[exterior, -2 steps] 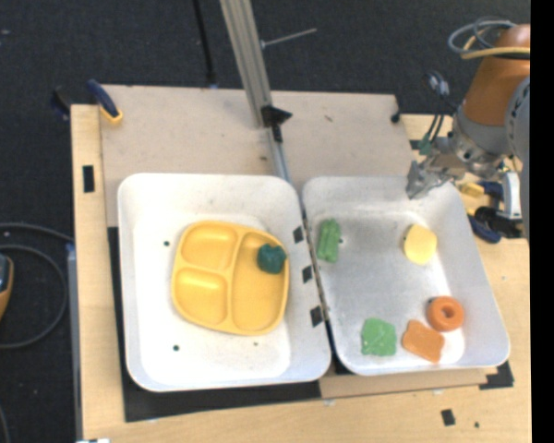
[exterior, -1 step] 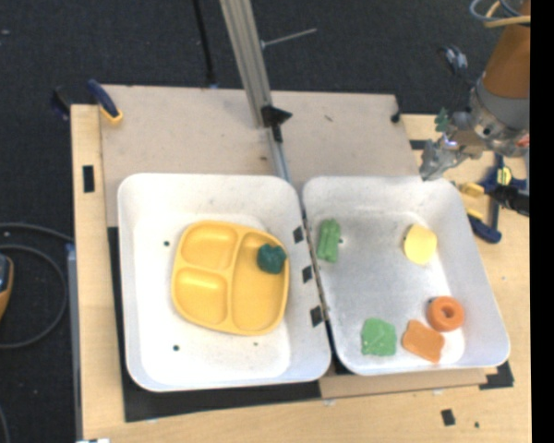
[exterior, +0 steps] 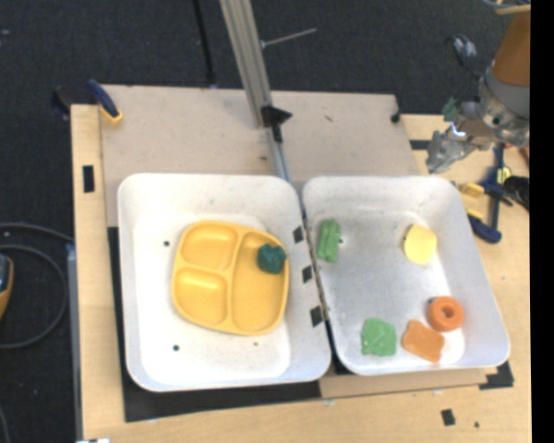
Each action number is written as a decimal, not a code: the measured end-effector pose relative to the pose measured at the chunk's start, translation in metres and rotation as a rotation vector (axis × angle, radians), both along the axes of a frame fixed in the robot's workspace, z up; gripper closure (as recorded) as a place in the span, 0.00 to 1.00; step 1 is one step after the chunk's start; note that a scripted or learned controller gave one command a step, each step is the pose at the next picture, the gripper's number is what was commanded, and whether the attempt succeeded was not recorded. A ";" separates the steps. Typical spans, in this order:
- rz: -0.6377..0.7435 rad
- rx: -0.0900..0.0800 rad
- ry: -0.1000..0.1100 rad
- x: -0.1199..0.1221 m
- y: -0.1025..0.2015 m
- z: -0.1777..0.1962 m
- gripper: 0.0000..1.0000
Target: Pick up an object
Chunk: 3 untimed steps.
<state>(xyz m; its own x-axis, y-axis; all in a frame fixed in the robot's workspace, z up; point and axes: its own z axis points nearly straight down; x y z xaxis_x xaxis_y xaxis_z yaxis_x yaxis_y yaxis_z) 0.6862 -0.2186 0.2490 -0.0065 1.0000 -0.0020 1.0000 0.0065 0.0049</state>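
The pincer (exterior: 443, 150) sits at the upper right of the frame, above the far right corner of the right bin (exterior: 369, 197) and outside its rim. Its metal tip is small and blurred, so I cannot tell whether it is spread or pressed together, and nothing can be seen pinched in it. Behind it the arm (exterior: 510, 58) runs up to the right edge, grey at the wrist with an orange part above.

Just below the pincer, in the upper right part of the right bin, lies a pale yellow round piece (exterior: 420, 244). Lower down, near the bin's right wall, is an orange ring (exterior: 446, 313), and just beside it to the lower left an orange block (exterior: 423, 341). A light green lump (exterior: 379, 337) lies near the block, toward the bin's lower middle. A green oblong piece (exterior: 329, 240) lies at the bin's left wall, close to the seam between the two bins.

The left bin (exterior: 148, 247) holds a yellow divided tray (exterior: 226, 280) at its middle. A dark green lump (exterior: 271, 258) rests on the tray's upper right compartment.

A grey metal rail (exterior: 247, 53) rises from the seam toward the top of the frame. Blue clamps (exterior: 494, 201) lie on the bench (exterior: 185, 127) at the right edge, near the pincer.
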 end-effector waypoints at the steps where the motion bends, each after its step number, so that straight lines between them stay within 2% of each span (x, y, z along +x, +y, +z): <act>1: 0.000 0.002 0.003 -0.014 0.051 0.010 1.00; 3: -0.001 0.003 0.006 -0.055 0.166 0.000 1.00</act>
